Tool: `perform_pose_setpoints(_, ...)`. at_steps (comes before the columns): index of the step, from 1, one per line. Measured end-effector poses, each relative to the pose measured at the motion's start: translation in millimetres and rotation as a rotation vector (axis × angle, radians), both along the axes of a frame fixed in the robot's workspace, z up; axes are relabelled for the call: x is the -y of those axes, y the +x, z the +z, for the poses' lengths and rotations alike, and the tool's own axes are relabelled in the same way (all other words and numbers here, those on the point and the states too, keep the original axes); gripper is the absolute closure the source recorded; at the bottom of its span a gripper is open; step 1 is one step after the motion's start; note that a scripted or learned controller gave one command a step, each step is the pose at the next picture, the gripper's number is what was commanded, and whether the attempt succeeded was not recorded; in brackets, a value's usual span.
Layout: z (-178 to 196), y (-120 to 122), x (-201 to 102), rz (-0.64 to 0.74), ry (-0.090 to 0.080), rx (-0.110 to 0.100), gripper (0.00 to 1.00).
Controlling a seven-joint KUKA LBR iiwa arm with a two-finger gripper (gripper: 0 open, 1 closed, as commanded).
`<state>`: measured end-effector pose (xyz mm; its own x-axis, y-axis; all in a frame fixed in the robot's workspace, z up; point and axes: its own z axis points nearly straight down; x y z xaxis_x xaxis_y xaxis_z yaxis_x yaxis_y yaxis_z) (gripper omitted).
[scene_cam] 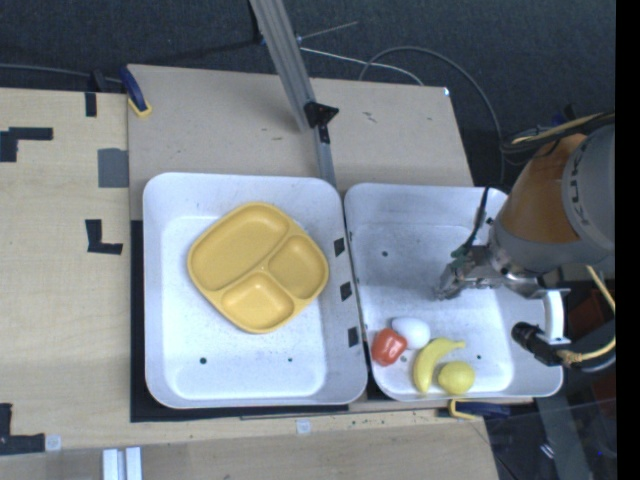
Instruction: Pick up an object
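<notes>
Along the lower edge of the right bin [480, 208] we see a banana [432, 360], lemon [456, 377], tomato [388, 347] and white egg [410, 330] all unpicked, while further up our gripper [452, 280] hovers mid-bin holding nothing, finger state we cannot tell, so the pick remains.

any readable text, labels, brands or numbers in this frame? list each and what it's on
None: no word, number or brand can be read.
Yellow divided plate in the left bin: plain, no print.
Banana, red fruit, white object and yellow fruit in the right bin: no stickers legible.
Black tape pieces on the bench: shapes, not letters.
Arm and gripper: no marking legible.
</notes>
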<state>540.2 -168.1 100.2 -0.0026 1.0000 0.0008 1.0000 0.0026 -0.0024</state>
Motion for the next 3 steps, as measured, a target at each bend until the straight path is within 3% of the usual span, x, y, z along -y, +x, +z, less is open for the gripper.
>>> perform_pose_setpoints(2, 103.9, 15.4, -4.5, 0.000, -0.002, 0.006, 1.00)
perform_pose_setpoints(3, 158.8, 10.5, 3.8, -0.001, -0.003, 0.008, 1.00)
